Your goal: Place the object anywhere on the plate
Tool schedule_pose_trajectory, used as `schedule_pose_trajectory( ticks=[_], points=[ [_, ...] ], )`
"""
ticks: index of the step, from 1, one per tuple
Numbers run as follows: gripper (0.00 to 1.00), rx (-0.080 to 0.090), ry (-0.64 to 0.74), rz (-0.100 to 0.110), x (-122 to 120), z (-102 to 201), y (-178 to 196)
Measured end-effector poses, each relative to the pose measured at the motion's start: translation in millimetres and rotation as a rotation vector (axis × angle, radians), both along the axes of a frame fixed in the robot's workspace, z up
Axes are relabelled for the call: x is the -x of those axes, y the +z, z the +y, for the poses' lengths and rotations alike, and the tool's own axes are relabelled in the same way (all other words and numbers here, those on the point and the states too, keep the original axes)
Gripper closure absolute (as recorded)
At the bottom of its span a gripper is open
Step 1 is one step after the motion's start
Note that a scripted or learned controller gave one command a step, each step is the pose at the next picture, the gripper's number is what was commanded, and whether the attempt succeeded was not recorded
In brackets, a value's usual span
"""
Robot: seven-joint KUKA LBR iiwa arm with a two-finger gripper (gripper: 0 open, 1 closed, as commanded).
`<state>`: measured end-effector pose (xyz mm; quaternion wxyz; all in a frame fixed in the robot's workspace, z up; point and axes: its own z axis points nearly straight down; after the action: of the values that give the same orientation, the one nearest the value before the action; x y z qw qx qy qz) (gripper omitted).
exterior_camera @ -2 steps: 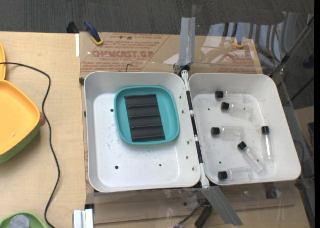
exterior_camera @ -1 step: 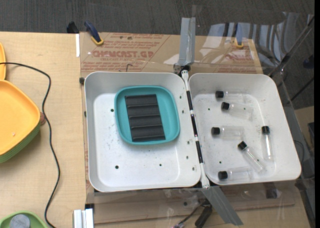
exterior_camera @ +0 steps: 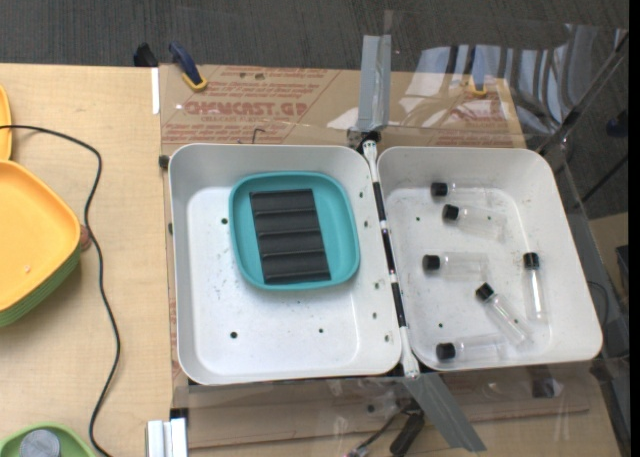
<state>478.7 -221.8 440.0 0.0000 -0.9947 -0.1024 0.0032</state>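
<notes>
- Six clear plastic vials with black caps [exterior_camera: 497, 310] lie right of the teal square plate [exterior_camera: 343, 245], none on it.
- Gripper state: cannot tell.
- Whole pick-and-place remains.

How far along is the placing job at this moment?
Nothing looks done yet. The teal square plate in the left white bin carries a dark ribbed block, but every clear plastic vial with a black cap lies in the right white bin. Nothing is in hand. If a vial is the object, picking and placing both remain.
</notes>
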Motion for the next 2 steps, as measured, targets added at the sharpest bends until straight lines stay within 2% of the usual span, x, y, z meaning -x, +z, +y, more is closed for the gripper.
schedule_pose_trajectory(
  ticks=[2],
  points=[
    [0.0,0.001,0.001,-0.002,-9.4,0.3,0.2]
  ],
)
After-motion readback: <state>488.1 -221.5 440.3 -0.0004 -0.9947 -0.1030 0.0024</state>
